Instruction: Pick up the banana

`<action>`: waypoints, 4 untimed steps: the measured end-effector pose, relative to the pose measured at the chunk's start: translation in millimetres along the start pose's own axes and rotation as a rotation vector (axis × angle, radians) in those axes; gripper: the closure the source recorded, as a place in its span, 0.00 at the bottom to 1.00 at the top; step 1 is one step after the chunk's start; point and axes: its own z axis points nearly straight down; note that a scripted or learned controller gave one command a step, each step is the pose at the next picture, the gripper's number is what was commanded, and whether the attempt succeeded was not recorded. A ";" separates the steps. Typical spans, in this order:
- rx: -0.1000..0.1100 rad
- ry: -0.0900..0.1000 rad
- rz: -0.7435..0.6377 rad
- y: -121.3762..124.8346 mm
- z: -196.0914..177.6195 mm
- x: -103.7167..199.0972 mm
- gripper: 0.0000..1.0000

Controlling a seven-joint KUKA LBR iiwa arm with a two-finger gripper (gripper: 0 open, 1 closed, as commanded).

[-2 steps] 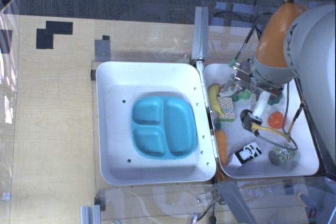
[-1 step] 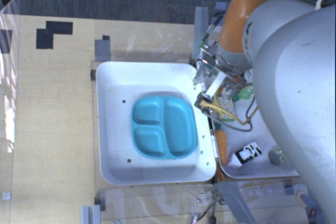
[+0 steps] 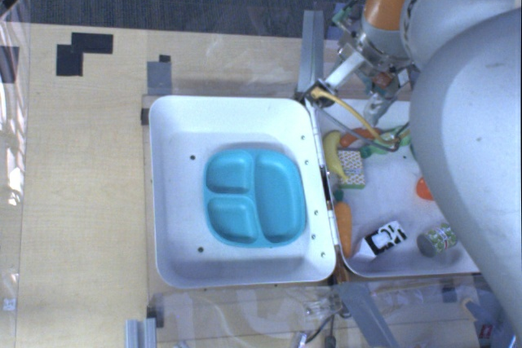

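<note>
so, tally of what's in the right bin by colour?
Yellow: 1, banana
Orange: 2, carrot, piece by the arm
Black-white: 1, box
Green-grey: 1, can
Checkered: 1, block
Total: 6 clearly seen; the clutter under the gripper is unclear.

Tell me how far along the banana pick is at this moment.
Nothing looks done yet: the banana lies in the right bin, against its left wall, beside a small checkered box. In hand: the gripper hangs above the bin's far end, beyond the banana. Left: closing on the banana and lifting it.
</note>
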 end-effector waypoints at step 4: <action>-0.003 0.000 0.388 -73.6 -70.4 3.6 0.00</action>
